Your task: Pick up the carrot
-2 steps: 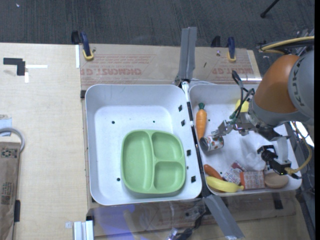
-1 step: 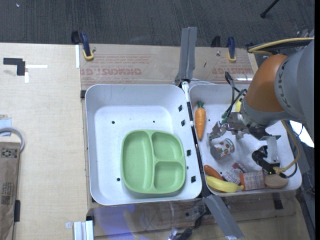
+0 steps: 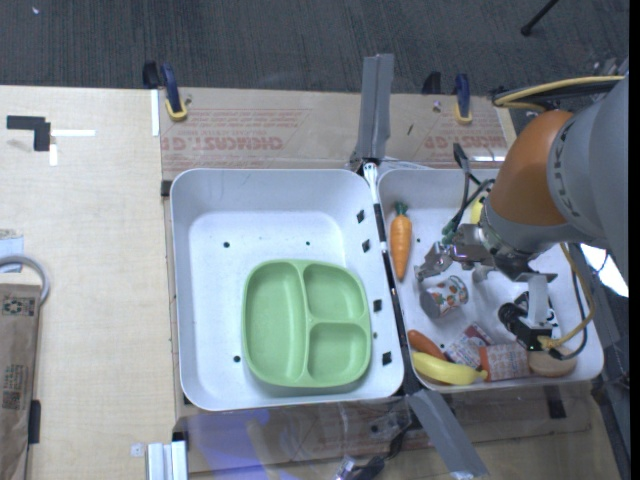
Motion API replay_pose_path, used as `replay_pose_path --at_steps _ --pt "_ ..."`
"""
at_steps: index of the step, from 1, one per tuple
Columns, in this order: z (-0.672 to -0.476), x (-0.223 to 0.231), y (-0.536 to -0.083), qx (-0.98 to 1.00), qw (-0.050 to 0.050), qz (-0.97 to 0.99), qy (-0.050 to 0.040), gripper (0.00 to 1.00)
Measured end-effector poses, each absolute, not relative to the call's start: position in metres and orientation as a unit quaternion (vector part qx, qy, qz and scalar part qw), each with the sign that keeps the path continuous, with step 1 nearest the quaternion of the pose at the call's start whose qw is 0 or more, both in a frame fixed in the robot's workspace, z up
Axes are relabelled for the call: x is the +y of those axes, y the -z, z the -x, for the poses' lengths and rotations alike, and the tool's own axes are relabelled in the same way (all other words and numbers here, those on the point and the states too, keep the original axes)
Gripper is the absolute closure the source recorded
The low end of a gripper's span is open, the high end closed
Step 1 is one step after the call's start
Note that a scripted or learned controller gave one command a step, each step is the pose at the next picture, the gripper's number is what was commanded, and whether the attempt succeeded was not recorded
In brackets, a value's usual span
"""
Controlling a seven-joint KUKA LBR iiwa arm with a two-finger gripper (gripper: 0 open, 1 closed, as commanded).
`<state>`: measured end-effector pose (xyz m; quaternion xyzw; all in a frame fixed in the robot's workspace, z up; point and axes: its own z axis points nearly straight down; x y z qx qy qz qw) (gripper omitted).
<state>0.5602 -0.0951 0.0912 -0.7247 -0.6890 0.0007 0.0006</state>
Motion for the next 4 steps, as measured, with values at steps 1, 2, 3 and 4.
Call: replay_pose_path --at_steps 1,2,3,4 --pt "-0.621 -0.098 -0.091 -0.7 0.0 0.714 -0.0013 0.0" --pt "-0.628 -0.097 -0.123 -0.649 -0.001 0.761 -0.0008 0.0" --pt "-0.657 -0.152 -0.091 -0.573 0.002 0.82 -0.0034 0.0" --pt "-0.647 -0.093 -0.092 -0.491 0.0 0.871 -0.0015 0.0"
